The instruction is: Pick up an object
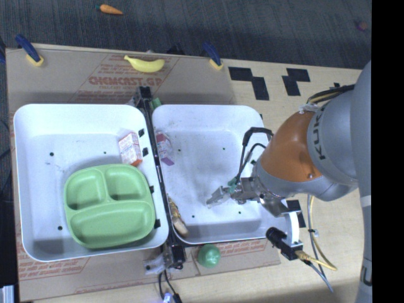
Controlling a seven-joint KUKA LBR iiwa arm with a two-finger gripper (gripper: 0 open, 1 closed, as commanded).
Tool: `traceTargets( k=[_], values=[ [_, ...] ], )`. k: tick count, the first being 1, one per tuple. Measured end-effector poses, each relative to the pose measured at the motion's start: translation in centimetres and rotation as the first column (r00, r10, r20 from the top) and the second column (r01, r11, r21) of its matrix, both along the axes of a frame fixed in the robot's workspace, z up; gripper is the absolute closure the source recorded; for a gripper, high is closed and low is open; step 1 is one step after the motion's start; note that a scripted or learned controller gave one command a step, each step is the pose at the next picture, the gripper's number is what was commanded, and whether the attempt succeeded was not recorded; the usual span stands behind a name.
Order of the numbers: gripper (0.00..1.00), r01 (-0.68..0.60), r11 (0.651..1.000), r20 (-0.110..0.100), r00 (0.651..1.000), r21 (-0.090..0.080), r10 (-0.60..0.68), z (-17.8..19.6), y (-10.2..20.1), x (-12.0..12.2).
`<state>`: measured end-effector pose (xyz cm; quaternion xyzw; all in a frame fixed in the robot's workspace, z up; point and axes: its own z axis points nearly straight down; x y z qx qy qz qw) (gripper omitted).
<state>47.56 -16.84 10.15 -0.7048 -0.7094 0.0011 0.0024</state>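
My gripper (218,197) hangs low over the floor of the right bin (208,122), near its front right part, pointing left. I see nothing in it. A pink and white packet (163,147) lies against the right bin's left wall. A tan object (177,223) rests in that bin's front left corner. The left bin (38,125) holds a green divided plate (110,206) and a small red and white carton (129,149).
A green ball (209,255) sits on the bench just in front of the right bin. A yellow banana (145,63) lies on the cardboard behind the bins, and an orange carrot (110,9) on the dark floor beyond. The arm's orange band (290,150) overhangs the right bin's right edge.
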Motion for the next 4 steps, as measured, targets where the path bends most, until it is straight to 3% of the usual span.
traceTargets(
  k=[1, 2, 3, 4],
  values=[
    [0.0, 0.002, 1.0, 0.003, 1.0, -0.001, -0.002, -1.0, -2.7, 5.5],
    [0.0, 0.001, 1.0, 0.009, 1.0, -0.004, -0.001, 6.3, -4.2, 16.0],
    [0.0, 0.0, 1.0, 0.001, 1.0, -0.001, 0.0, -1.0, -4.2, 9.6],
    [0.0, 0.001, 1.0, 0.001, 1.0, -0.001, -0.001, -1.0, -4.3, 0.0]
  ],
)
